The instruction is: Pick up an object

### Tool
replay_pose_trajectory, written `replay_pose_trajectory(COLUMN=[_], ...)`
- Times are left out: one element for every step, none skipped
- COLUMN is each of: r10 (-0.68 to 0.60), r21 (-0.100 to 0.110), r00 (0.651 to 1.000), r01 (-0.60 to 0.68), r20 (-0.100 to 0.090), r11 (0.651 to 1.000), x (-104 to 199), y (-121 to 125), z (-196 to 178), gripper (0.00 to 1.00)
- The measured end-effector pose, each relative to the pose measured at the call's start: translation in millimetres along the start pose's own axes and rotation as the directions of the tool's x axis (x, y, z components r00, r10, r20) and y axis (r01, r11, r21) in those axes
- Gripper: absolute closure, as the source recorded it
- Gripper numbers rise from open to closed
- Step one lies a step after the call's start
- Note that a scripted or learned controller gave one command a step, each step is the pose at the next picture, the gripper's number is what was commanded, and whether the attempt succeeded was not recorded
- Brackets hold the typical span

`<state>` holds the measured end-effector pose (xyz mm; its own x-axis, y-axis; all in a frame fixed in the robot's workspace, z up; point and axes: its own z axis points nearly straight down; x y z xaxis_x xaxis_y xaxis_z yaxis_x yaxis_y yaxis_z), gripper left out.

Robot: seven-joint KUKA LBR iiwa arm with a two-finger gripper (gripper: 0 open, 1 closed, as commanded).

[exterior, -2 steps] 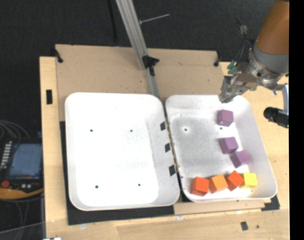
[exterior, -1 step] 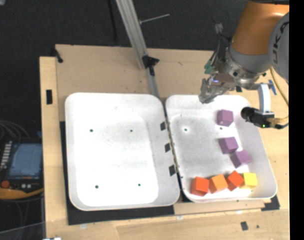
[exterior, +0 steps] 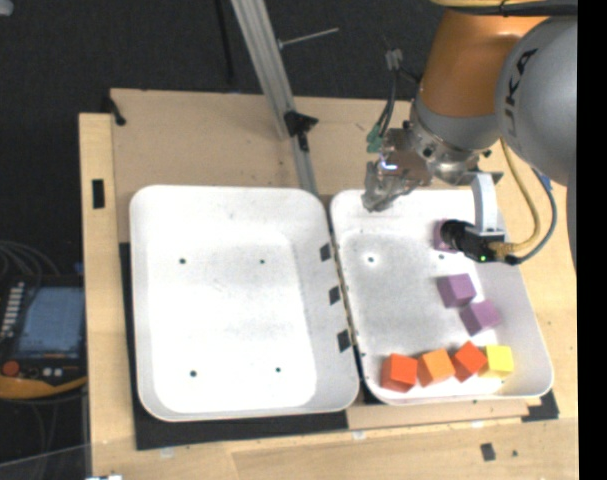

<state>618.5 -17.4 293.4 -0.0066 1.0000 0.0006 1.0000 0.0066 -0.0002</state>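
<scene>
My gripper (exterior: 381, 194) hovers over the right bin's (exterior: 383, 298) far-left corner, finger spacing impossible to tell, purple blocks (exterior: 457, 288) and orange blocks (exterior: 399, 371) well below-right of me.

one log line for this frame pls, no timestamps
gripper: over right bin far-left corner, nothing seen held | purple blocks: mid-right | row along near edge: orange blocks, yellow block | pick: not done

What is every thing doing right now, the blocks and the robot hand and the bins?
hand: up over the right bin's far edge
purple blocks: lying apart from the hand
orange, red, yellow blocks: lined along the near wall
right bin: holds blocks
left bin: sitting flat
</scene>
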Motion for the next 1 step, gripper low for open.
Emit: replay_pose_trajectory(r10=[0.000], r21=[0.001], r00=[1.000], r01=[0.000], r20=[0.000], r11=[1.000], x=[45.3], y=[-6.5], z=[9.7], gripper=[1.00])
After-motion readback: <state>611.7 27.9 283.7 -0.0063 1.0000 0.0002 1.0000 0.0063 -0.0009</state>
